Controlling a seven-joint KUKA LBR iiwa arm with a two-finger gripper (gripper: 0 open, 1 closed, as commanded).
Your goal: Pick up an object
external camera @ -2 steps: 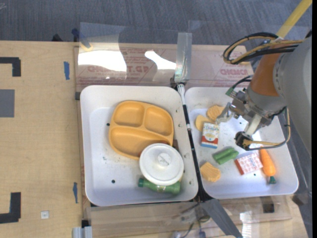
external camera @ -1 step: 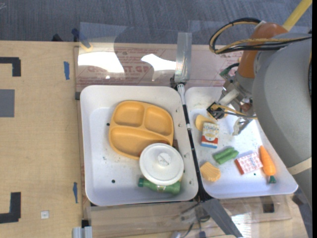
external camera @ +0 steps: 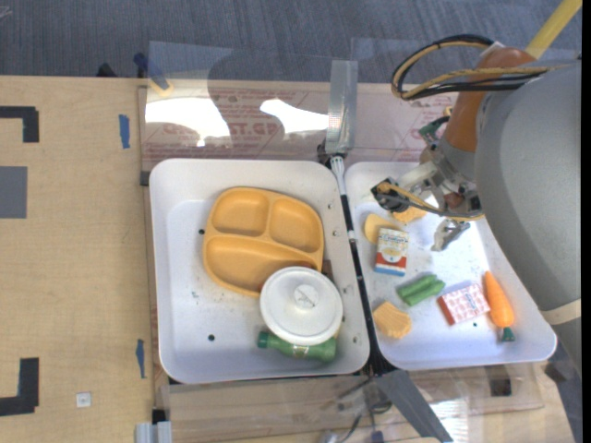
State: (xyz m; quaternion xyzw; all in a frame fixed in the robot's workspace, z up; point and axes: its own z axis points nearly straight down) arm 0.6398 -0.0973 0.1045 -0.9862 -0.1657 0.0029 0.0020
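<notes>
My gripper (external camera: pixel 427 212) hangs low over the back of the right bin (external camera: pixel 531 344), with the grey arm coming in from the right. Just beneath and beside it lies a yellow wedge (external camera: pixel 374 227). A small white carton with a red and blue label (external camera: pixel 391 250) stands right in front of the wedge. Farther forward lie a green pickle-like piece (external camera: pixel 420 290), a yellow chunk (external camera: pixel 391 320), a red and white packet (external camera: pixel 464 303) and an orange carrot (external camera: pixel 499 303). A dark part of the gripper overlaps something yellow, and whether it is gripped is unclear.
The left bin (external camera: pixel 171 266) holds an orange divided plate (external camera: pixel 263 233), a white round bowl (external camera: pixel 301 303) resting on its front edge, and a green bottle (external camera: pixel 297 346) lying in front of the bowl. A metal post (external camera: pixel 341 109) stands behind the seam between the bins.
</notes>
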